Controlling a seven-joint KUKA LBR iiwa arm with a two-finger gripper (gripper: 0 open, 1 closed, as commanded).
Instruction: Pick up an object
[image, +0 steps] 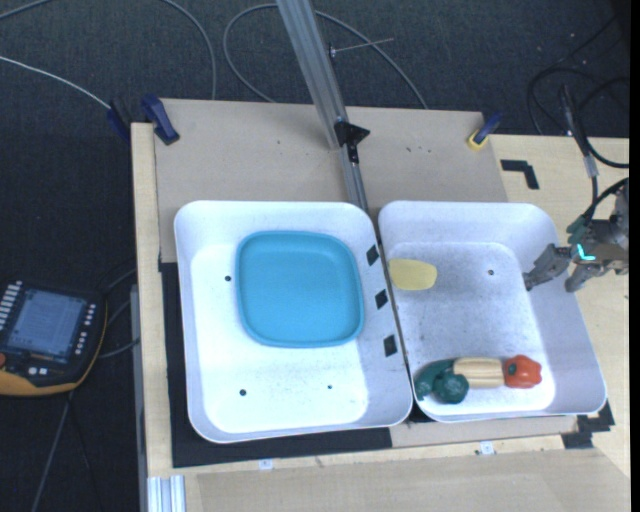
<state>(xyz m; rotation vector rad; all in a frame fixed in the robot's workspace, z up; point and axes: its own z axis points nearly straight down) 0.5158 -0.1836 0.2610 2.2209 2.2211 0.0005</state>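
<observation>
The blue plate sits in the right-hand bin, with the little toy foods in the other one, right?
Not quite. The camera view shows the blue plate in the left bin. The toy foods, namely a yellow piece, a green one, a tan one and a red one, lie in the right bin.

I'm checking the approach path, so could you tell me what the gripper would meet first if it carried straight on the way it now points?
The gripper sits over the right bin's right rim, pointing left and down. It would probably meet that bin's bare speckled floor first; the yellow piece lies further along, though depth is unclear.
</observation>
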